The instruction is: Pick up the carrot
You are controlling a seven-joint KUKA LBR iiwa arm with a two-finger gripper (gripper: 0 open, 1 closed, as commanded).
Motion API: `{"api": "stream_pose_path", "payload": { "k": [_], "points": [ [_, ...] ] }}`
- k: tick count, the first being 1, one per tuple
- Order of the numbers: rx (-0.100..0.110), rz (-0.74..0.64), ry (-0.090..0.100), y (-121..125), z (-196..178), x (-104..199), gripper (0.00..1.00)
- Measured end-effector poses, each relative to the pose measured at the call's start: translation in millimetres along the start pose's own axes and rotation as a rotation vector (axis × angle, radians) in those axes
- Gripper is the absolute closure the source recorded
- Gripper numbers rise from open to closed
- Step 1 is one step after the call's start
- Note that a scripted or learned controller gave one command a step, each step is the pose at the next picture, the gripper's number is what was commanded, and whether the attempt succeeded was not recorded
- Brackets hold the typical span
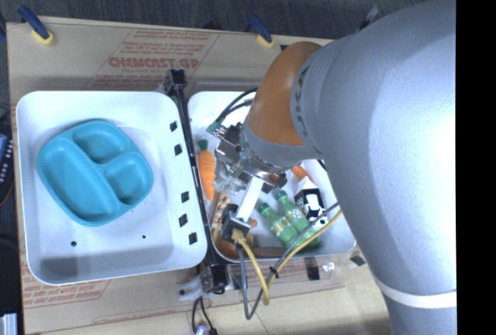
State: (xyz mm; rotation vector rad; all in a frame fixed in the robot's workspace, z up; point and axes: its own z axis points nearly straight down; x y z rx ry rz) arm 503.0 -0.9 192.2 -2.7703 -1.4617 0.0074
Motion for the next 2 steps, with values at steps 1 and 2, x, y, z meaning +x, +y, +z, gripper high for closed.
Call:
{"api": "stream_pose_path", "payload": {
  "k": [1,2],
  "points": [
    [-0.003,0.253,-0.005,19.2,-36.2,28.6,1.0],
    [0.002,0.373,-0.007,-26.6,-62.8,30.5,1.0]
  ]
}}
